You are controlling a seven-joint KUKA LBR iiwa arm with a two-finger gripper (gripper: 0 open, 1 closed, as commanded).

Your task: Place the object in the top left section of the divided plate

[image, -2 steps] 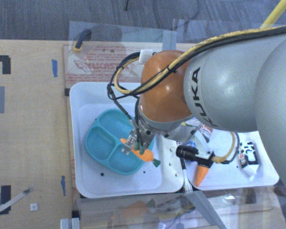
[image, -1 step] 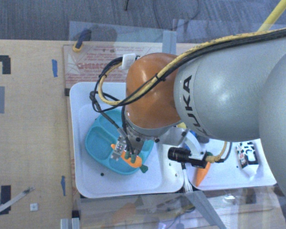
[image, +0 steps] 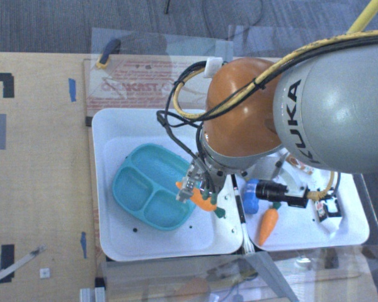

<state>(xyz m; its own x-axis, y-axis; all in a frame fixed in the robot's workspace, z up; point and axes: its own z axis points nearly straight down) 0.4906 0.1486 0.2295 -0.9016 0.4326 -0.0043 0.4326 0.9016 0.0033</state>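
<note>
One arm does the work, and its gripper hangs at the right edge of the teal divided plate, which lies in the left bin. Between the fingers sits an orange toy with green at its lower right end, probably a small carrot; the fingers look pressed onto its left tip, though the wrist hides much of the hold, so I would not swear how firm it is.

From the plate, the toy is just off the right rim, partly over the bin floor. Its long axis runs from upper left to lower right, away from the plate. The top left section is the compartment on the far side of the plate from the gripper, up and to the left, so the coming move looks like a carry across the plate in that direction.

A second carrot lies in the right bin, well apart from the plate.
</note>
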